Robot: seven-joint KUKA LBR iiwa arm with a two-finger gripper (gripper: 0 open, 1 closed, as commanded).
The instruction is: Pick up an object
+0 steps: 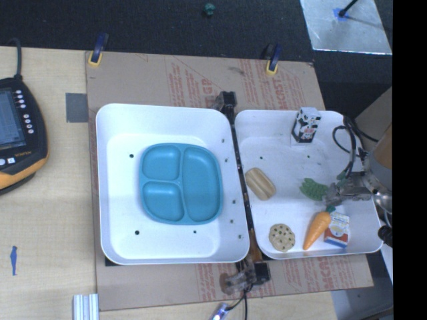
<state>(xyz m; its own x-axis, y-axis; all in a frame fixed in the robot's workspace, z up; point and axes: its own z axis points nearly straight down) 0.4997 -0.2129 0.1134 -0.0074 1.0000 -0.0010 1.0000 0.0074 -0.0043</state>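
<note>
Camera view: end effector (339, 191) low in right bin (280, 122), right by green leafy thing (311, 188); can't tell its state. Carrot (316, 230), carton (338, 231) crowd close, so risk is nudging those or grabbing air.

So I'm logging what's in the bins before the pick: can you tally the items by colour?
Blue: 1, the divided plate
Tan: 2, the bread roll and cookie
Orange: 1, the carrot
Green: 1, the leafy piece
Multicoloured cartons: 2, black-and-white and red-blue
Total: 7
</note>
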